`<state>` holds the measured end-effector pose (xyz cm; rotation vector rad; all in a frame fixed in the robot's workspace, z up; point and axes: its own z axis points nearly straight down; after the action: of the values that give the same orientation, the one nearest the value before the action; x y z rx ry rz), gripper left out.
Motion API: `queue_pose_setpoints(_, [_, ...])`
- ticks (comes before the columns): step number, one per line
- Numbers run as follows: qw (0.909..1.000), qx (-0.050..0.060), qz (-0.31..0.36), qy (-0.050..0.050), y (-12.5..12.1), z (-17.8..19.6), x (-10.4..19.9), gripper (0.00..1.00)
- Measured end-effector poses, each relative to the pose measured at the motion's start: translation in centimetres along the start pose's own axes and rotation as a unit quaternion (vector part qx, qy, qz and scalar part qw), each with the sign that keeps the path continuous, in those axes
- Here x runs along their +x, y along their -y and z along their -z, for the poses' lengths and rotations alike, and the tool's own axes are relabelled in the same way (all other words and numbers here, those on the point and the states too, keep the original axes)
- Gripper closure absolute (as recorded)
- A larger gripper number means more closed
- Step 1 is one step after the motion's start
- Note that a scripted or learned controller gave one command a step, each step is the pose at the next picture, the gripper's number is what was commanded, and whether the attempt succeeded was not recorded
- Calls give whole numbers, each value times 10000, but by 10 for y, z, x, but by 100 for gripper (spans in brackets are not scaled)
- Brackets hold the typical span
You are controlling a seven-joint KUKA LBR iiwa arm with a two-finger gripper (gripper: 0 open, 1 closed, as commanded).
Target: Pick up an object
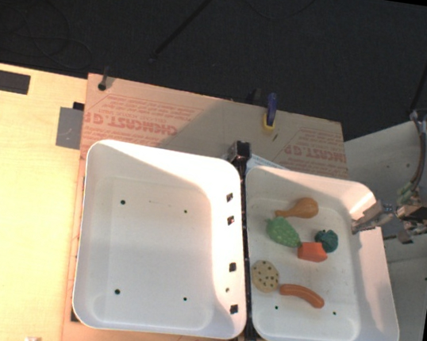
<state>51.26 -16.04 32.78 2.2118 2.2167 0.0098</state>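
Note:
The right bin (372, 311) holds several toy foods. A tan drumstick (300, 209) lies toward the back, with a green leafy piece (284, 233) just in front of it. A teal lump (327, 240) touches a red-orange block (313, 253). Nearer the front are a round speckled cookie (265, 276) and an orange sausage (302, 295). My gripper (399, 215) hangs at the right bin's far right rim, away from all the objects and with nothing seen in it.
The left bin (94, 267) sits beside the right one on a cardboard sheet (165, 122). A black divider clip strip (235, 233) runs between the bins. A pale wooden bench top (6, 213) lies to the left.

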Motion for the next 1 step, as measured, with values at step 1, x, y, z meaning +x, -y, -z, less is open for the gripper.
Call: queue_pose_setpoints(1, [10000,72,-2,-13,0,0,0,100])
